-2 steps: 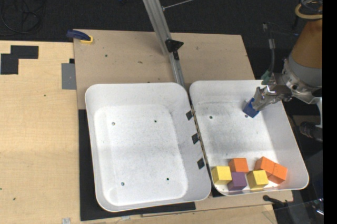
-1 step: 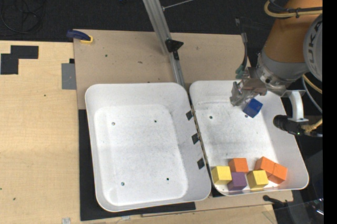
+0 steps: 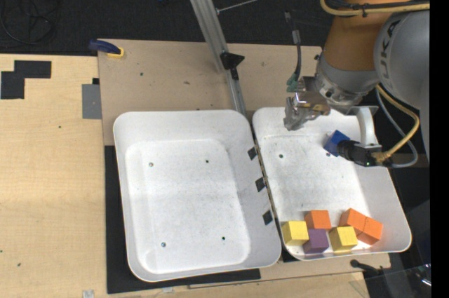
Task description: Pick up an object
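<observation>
One arm [image 3: 365, 30] leans down, pincer [image 3: 295, 118] seemingly hovering over right bin [image 3: 309, 167].

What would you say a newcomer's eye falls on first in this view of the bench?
The bulky grey arm with its orange band reaches in from the right, its gripper poised above the far end of the right bin. Next comes the bright cluster of yellow, orange and purple blocks, huddled along that bin's near edge, well apart from the gripper.
</observation>
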Robot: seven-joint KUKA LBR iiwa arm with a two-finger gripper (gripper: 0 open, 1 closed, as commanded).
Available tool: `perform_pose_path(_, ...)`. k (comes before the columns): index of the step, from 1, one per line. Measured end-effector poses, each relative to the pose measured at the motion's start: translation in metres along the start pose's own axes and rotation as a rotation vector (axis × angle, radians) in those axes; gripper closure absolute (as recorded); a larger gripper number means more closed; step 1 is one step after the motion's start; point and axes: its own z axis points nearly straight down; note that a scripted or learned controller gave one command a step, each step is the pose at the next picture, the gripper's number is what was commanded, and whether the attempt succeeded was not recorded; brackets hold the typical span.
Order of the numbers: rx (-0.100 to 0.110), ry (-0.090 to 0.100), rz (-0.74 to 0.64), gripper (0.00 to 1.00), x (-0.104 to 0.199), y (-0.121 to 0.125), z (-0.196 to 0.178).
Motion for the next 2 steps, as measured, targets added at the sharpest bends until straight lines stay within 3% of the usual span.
perform_pose_path(2, 0.002, 0.001, 0.000, 1.00, 0.095, 0.018, 0.026)
